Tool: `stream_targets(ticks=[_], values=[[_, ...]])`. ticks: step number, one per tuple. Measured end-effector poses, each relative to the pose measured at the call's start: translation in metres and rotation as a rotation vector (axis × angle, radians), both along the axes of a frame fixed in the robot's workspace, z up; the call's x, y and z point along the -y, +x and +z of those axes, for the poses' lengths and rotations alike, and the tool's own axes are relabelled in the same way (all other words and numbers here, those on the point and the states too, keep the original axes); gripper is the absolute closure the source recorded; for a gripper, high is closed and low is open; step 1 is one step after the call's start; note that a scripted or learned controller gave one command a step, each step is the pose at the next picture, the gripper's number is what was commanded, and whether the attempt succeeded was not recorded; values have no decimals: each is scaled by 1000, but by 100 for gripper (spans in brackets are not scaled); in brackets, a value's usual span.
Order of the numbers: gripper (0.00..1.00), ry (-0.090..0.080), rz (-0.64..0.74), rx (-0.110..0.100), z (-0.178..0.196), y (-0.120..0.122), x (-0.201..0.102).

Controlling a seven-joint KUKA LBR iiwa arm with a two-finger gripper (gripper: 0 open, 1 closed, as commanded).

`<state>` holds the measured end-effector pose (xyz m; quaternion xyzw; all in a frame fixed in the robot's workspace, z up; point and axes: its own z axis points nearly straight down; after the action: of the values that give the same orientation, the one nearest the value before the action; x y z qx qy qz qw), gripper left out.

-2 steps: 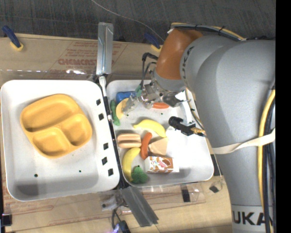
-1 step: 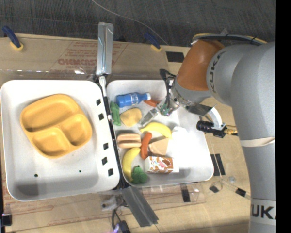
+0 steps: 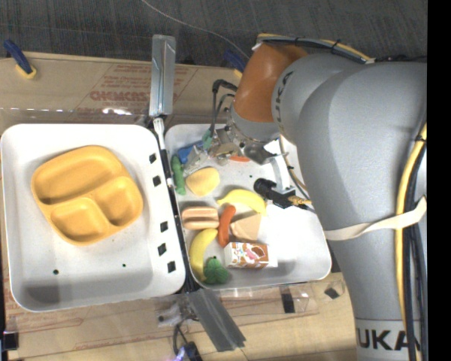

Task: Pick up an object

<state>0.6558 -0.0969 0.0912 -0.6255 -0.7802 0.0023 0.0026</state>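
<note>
The right bin (image 3: 301, 258) holds a heap of toy food: a pale yellow round piece (image 3: 202, 180), a hot dog (image 3: 200, 217), an orange carrot (image 3: 225, 225), a yellow lemon shape (image 3: 243, 199), a banana (image 3: 201, 248), a green broccoli piece (image 3: 216, 272), a small printed carton (image 3: 247, 255) and a green pod (image 3: 178, 177). My gripper (image 3: 219, 146) is low at the bin's far left corner, over blue and green bits (image 3: 188, 155). The arm's wrist hides its fingertips.
The left bin (image 3: 83, 277) holds a yellow divided tray (image 3: 86, 192). A metal bar (image 3: 161, 77) stands upright between the bins at the back. The large grey arm (image 3: 361, 164) covers the right side of the right bin. Cardboard lies behind the bins.
</note>
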Motion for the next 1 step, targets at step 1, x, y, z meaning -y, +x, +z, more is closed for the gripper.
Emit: stream_targets(ticks=[1], values=[[0,4,99,-8,-2,-2,11]])
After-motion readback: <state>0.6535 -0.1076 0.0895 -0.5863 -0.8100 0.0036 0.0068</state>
